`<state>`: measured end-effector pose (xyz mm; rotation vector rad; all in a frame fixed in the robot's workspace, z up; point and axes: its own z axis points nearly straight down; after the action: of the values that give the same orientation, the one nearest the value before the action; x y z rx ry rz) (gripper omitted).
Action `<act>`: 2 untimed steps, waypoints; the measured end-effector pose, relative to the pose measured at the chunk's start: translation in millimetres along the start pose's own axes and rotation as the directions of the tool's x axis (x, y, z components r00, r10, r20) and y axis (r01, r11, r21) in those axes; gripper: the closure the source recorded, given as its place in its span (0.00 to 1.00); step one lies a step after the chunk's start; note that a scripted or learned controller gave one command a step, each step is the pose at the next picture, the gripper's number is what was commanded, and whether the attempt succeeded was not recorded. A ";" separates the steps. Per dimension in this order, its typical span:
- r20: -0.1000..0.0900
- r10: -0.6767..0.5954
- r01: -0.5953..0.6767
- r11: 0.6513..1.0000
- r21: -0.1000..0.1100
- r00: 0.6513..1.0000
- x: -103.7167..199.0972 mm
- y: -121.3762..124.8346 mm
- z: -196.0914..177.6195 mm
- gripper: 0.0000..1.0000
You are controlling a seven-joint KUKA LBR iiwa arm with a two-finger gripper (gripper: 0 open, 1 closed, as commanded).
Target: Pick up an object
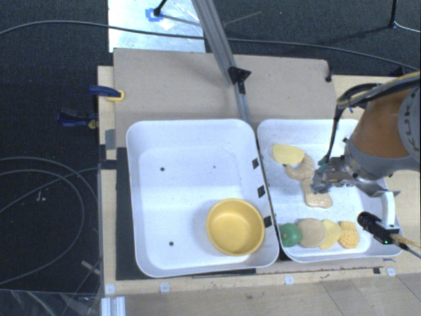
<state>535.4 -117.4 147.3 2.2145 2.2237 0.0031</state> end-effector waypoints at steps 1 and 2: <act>0.000 -0.002 0.002 1.000 -0.003 1.000 10.3 2.1 -52.0 1.00; 0.001 -0.001 0.001 1.000 -0.004 1.000 0.4 5.7 -101.7 1.00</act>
<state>540.7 -116.9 249.0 2.2112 2.2221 0.0063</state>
